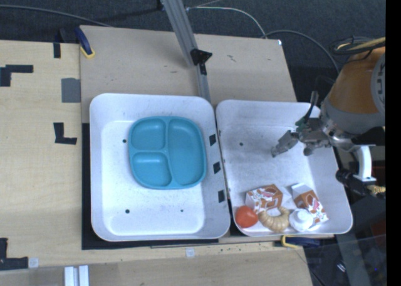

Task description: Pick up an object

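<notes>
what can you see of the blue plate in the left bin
The blue plate is a light blue, smooth, plastic-looking tray with rounded corners, split into three compartments by raised ridges: two side by side and one across. It lies flat and right side up, slightly rotated, on the floor of the left bin, toward its far right part. Nothing rests in it.

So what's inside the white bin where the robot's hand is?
In the right bin, toys sit piled at the near edge: an orange ball, a croissant shape, and red-and-white packets. The gripper hovers above bare floor. Anything under that pile is hidden.
</notes>
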Available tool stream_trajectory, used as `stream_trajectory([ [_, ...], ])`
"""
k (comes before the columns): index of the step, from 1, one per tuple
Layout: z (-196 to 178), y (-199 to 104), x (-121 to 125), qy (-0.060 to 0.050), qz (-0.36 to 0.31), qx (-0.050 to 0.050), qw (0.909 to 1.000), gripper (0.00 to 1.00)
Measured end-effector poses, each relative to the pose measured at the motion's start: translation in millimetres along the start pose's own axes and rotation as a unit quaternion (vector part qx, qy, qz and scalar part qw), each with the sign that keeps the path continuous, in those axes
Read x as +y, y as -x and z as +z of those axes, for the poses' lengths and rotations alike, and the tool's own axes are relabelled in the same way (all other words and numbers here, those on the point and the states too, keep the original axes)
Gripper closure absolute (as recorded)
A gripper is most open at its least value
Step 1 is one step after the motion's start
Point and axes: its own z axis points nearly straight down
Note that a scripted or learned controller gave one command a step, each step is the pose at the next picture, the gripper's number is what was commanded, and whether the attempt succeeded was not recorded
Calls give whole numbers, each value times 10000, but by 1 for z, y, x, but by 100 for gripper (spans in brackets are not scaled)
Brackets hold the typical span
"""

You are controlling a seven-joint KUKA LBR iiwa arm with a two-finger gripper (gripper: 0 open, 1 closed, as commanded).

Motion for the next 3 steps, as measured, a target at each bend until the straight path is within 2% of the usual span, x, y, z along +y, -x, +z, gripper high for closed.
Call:
stream_trajectory([
  [1,64,3,-3,-12,5,4,10000,0],
  [2,87,2,-3,28,2,-9,10000,0],
  [3,77,2,-3,23,-3,-2,10000,100],
])
